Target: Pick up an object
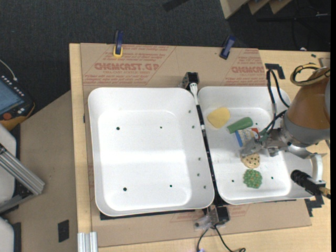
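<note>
While the arm [310, 112] reaches in from frame right, its gripper [253, 147] sits low in the right bin [231, 190] among crowded items; grip state cannot be told. Risk: nudging neighbours, or closing on two at once. Smooth yellow lump [219, 116], glossy green bar [240, 124], knobbly green ball [252, 178], speckled tan disc [252, 161] touching the gripper.

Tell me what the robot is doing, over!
Gripper low in right bin, among the objects. Cookie just under it, green bar and blue piece beside. Nothing seen held. Yellow piece and broccoli apart.
</note>
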Controlling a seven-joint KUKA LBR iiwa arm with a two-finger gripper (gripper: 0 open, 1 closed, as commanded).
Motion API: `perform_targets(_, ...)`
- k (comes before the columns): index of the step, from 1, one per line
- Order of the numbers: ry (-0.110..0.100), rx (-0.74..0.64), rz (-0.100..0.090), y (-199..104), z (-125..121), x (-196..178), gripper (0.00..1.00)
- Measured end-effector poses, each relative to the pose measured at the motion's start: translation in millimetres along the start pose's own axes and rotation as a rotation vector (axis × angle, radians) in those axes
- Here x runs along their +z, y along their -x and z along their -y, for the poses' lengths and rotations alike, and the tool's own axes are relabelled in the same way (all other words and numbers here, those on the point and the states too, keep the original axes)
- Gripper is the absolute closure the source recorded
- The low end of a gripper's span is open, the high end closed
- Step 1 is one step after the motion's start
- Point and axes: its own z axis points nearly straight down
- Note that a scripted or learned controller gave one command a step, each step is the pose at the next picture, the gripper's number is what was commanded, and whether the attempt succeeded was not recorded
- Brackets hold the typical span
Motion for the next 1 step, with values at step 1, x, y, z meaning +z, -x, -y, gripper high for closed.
perform_targets(1,0.003,0.001,0.001,-28.0,4.1,12.5,0.0)
